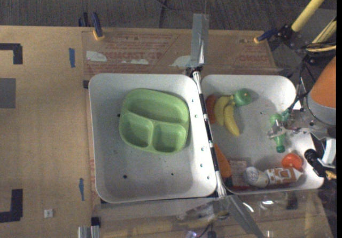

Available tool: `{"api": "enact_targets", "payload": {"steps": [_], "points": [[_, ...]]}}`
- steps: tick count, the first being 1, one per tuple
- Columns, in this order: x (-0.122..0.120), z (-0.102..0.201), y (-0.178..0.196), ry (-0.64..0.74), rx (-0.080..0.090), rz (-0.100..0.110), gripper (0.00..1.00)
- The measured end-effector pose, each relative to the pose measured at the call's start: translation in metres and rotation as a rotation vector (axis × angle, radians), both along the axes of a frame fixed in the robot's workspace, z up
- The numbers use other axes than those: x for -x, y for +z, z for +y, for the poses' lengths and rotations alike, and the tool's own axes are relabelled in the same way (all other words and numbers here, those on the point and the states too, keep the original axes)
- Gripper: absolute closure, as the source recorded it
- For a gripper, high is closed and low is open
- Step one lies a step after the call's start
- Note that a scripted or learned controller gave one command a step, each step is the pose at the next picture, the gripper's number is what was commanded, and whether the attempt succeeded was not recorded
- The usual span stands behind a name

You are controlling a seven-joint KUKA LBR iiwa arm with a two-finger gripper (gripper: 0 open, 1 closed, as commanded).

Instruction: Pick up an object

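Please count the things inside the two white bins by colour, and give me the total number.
Green: 3, the divided plate in the left bin, a small round fruit and a small bottle in the right bin.
Yellow: 1, the banana.
Orange: 3, one piece beside the banana, a carrot, a round cap.
White and orange: 1, a lying bottle.
Total: 8.
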State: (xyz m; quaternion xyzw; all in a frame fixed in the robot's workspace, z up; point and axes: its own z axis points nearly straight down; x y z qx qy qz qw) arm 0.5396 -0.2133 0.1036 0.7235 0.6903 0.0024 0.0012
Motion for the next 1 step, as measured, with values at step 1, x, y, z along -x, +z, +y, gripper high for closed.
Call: {"api": "enact_targets", "payload": {"steps": [1], "points": [[-0.045, 0.0281, 0.11, -0.034, 0.003, 0.003, 1.0]]}}
